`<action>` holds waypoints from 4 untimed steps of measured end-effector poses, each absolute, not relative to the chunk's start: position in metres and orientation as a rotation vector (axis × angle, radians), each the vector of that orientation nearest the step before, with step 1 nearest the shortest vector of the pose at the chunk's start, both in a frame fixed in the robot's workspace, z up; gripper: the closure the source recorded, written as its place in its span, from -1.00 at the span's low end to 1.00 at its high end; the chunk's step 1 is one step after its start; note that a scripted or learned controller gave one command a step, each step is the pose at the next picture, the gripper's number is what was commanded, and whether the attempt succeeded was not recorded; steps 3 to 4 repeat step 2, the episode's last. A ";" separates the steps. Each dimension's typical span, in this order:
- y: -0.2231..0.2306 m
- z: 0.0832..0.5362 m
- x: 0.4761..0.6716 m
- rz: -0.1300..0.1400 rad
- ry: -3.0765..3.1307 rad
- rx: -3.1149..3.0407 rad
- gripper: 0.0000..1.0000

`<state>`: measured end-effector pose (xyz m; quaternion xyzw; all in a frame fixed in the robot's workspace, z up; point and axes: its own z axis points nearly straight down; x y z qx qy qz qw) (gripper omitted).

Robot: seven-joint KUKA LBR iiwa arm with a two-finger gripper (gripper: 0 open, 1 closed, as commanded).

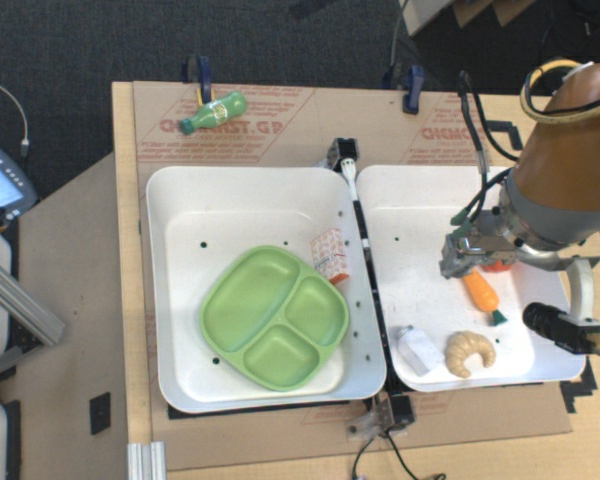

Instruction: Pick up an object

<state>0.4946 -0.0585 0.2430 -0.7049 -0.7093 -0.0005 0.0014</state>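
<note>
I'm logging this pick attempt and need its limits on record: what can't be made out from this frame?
- Gripper, camera view: the arm's own body hides its tips, so contact with the carrot is undecided.
- Carrot's upper end: tucked under the gripper.
- Small packet in the left bin: print too small to read.
- Pale item beside the croissant: too washed out against the right bin to identify.

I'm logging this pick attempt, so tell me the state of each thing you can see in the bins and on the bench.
Green divided plate: lying flat in the left bin, right side up.
Small packet: beside the plate's upper right edge, in the left bin.
Carrot: lying in the right bin, just below the gripper.
Croissant: lying near the right bin's front edge.
White packet: lying left of the croissant.
Green bottle: on its side on the bench, outside the bins.
</note>
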 end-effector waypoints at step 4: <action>0.049 0.229 0.517 -0.002 -2.228 -2.215 1.00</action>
